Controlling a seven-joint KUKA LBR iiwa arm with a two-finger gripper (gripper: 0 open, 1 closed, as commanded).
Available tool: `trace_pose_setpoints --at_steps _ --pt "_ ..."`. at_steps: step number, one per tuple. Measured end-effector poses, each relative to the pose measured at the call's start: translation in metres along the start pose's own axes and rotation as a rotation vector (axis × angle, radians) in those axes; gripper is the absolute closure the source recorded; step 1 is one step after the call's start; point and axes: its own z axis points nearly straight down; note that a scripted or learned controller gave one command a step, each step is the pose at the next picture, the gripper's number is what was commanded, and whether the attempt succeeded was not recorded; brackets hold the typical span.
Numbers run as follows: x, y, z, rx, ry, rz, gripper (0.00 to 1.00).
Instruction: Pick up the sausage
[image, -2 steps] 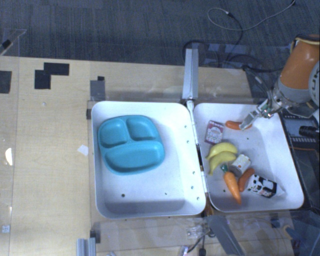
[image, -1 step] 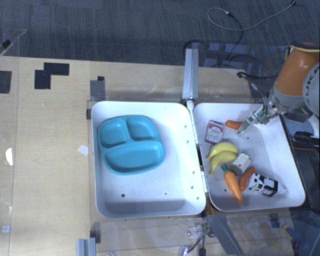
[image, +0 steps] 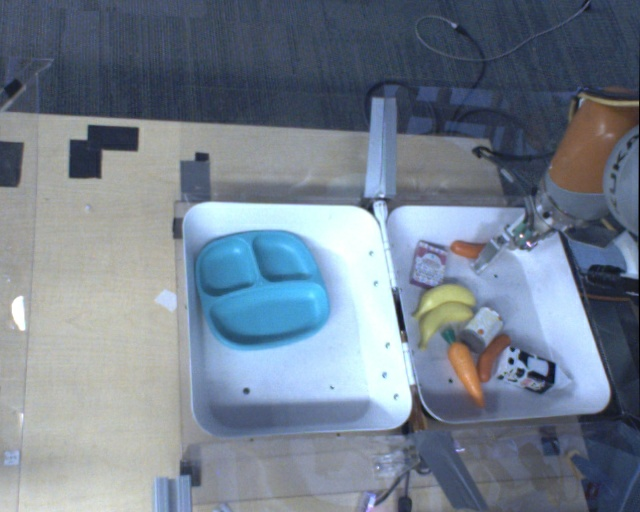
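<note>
The robot's hand (image: 497, 250), its grip impossible to judge, hovers in the right bin (image: 580, 330) beside the sausage (image: 467, 248) lying near the far wall; a clean pickup likely means straddling it crosswise.

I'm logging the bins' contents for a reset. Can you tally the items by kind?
Tray: 1
Bananas: 2
Carrot: 1
Sausages: 2
Red packet: 1
Cow-print carton: 1
Small pale box: 1
Total: 9
</note>
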Motion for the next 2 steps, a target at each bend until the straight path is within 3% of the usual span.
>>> trace_pose_setpoints --at_steps 1,2 --pt "-0.002 0.003 -0.010 -0.013 -0.017 -0.003 1.00" --pt "0.079 0.048 -0.016 -0.012 -0.009 0.187 1.00"
